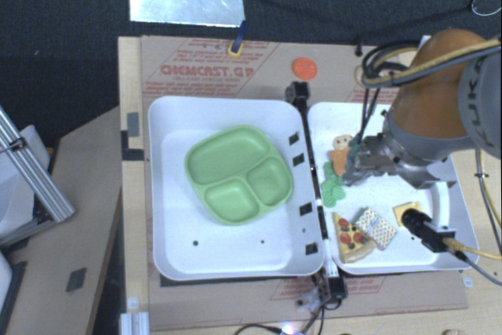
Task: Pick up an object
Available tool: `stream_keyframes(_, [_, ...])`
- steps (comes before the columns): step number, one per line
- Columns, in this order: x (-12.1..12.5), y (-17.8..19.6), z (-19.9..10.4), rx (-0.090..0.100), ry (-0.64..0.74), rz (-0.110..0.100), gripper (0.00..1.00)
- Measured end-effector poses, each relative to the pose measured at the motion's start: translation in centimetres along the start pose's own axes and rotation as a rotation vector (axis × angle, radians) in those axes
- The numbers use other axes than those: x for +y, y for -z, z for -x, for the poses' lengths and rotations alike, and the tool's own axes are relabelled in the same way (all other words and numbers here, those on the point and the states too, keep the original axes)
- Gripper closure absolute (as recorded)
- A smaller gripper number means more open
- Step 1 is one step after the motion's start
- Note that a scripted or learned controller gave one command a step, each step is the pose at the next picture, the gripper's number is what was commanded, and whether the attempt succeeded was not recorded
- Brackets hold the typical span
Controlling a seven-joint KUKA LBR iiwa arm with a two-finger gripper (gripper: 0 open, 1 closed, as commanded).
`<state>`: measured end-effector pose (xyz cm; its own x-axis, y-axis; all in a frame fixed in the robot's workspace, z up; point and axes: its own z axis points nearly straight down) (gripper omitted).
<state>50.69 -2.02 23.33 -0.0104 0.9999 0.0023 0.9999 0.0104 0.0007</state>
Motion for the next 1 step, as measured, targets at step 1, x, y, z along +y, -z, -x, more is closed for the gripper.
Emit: stream_keyframes(1, [-0.24,-0.13,-1.08,-0.002,-0.003,0.000,1.00])
